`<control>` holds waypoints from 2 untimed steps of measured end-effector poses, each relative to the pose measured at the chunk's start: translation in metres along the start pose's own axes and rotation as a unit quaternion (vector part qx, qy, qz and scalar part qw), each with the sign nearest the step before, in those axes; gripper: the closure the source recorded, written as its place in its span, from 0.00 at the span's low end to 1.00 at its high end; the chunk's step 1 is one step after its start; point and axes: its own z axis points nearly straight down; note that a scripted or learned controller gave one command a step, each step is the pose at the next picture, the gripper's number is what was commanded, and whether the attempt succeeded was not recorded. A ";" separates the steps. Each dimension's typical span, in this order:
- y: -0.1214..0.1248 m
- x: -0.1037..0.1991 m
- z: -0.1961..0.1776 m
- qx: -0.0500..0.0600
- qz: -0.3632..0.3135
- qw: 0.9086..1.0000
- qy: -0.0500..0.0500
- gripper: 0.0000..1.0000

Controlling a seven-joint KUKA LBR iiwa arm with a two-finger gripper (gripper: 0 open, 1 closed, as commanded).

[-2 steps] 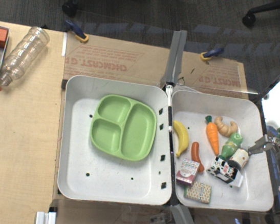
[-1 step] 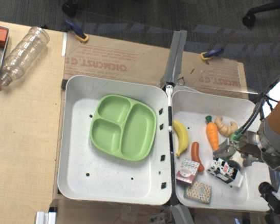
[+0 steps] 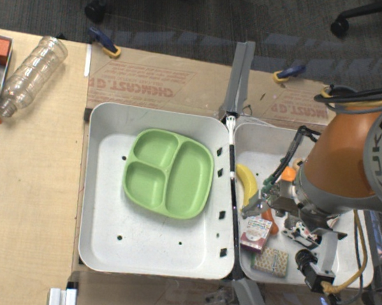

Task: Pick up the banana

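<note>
Your banana (image 3: 247, 182) lies in the right bin (image 3: 259, 272), against the wall it shares with the left bin (image 3: 101, 192), where the green plate (image 3: 170, 173) sits. Your end effector (image 3: 262, 206) hangs just beside the banana; you cannot tell its state.

A robotics lab, plainly: a wooden bench (image 3: 16, 194) carrying two white bins (image 3: 87, 239), clamps (image 3: 107, 48) pinning cardboard (image 3: 158, 84) down, office-chair castors (image 3: 95, 9) on grey carpet, and a cabled grey-and-orange arm (image 3: 345, 159) reaching in.
</note>
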 end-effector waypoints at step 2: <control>0.002 0.111 0.037 -0.020 0.292 0.956 -0.001 0.00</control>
